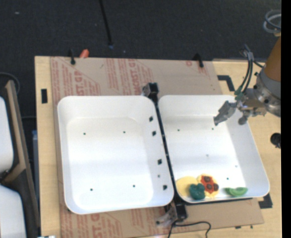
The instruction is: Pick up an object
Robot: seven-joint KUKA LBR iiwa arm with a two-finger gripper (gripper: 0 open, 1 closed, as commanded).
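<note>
Several small objects lie bunched along the near edge of the right bin [244, 148]: a pale yellow piece [185, 186], a dark teal lump [197, 193], an orange and red item [209, 182] and a bright green piece [236, 191]. My gripper [232, 117] hangs over the far right part of that bin, well above and behind the objects. Its two fingers stand apart, open, with nothing between them.
The left bin [66, 133] sits beside the right one, and a black divider rail [160, 143] runs between them. The arm's grey wrist with cables [264, 95] reaches in from the right. A cardboard sheet [110, 76] lies under both bins.
</note>
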